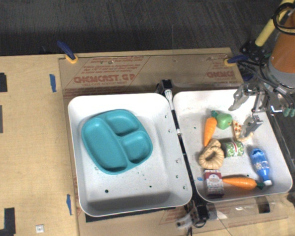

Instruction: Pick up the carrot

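Hovering metal fingers (247,109) seemingly spread, holding nothing, smooth tapered orange carrot (209,130) below-left, right white bin (281,154).

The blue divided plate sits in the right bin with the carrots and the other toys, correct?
Not quite. The camera view shows the blue divided plate in the left bin; the carrots and the other toys lie in the right bin.

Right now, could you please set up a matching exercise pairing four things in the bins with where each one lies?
Things:
1. teal tray
2. blue bottle
3. pretzel
4. gripper

Places:
A. right bin, near its right wall
B. above the right bin's far right part
C. left bin
D. middle of the right bin

Pairs: 1-C, 2-A, 3-D, 4-B
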Robot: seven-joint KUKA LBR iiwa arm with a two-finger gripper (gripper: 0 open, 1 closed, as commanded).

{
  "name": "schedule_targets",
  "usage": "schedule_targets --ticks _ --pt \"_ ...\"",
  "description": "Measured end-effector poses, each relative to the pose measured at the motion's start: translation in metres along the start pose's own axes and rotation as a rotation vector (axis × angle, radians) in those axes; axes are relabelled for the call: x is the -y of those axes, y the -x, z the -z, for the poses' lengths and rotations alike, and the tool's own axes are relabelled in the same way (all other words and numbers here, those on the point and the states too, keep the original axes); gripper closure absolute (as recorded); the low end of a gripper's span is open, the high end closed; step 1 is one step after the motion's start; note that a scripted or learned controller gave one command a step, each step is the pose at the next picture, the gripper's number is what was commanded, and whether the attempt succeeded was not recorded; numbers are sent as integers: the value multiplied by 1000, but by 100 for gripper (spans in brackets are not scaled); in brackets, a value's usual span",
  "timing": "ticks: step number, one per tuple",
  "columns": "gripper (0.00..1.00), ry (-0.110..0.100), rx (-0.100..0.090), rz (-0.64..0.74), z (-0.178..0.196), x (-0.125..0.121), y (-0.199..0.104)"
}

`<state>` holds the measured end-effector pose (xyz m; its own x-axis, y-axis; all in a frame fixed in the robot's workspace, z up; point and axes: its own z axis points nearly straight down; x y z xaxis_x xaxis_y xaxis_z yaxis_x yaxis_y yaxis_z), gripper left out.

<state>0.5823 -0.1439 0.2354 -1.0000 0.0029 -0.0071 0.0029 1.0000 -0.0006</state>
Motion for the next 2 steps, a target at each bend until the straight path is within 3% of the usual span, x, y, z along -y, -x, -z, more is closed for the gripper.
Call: schedule_targets --ticks 1,2 --pt "0 -1 8 103 -137 -39 -5" --pt "100 -2 11 105 -127 -41 -4"
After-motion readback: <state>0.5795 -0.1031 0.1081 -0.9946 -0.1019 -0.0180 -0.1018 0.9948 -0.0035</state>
